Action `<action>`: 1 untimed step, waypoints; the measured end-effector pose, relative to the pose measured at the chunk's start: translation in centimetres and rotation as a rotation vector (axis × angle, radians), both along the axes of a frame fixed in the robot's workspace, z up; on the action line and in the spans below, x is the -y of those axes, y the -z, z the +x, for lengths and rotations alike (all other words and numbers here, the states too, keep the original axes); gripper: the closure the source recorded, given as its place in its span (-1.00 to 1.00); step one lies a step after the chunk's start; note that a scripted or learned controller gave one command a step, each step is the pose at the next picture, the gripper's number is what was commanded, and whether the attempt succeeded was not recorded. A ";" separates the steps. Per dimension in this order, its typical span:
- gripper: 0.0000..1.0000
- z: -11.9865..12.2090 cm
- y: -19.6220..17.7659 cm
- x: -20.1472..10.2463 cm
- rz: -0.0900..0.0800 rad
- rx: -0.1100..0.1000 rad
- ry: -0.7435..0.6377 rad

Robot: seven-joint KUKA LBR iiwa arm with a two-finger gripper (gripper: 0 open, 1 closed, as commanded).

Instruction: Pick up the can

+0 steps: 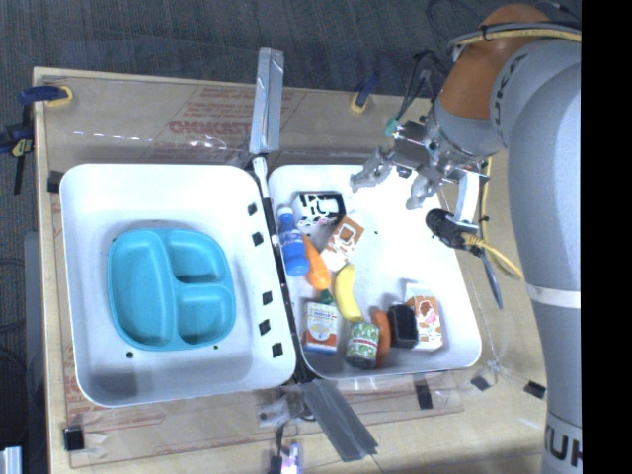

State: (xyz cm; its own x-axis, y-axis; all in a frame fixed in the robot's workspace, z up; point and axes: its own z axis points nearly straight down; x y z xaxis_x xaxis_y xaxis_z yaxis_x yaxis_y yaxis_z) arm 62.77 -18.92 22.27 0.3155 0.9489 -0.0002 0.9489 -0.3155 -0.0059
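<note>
Only can [362, 345] label green, text unreadable.

1. The arm [553, 215], at the frame's right, is smooth light grey with a thin white seam.
2. An orange band [474, 77] rings it above the wrist.
3. Black cables loop near the wrist.
4. The gripper [395, 181] has metallic silver fingers [370, 176].

Hand [398, 180] open above right bin [449, 265], empty; can [362, 345] upright near front wall; blue tray [173, 286] in left bin [84, 265].
</note>
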 end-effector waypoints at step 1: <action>-1.00 -11.4 2.5 1.1 0.001 -0.001 -0.175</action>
State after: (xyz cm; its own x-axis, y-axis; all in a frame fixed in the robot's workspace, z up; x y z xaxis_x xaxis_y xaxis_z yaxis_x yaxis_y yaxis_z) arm 51.41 -20.05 19.79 0.1454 0.9894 0.0006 0.9893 -0.1454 -0.0067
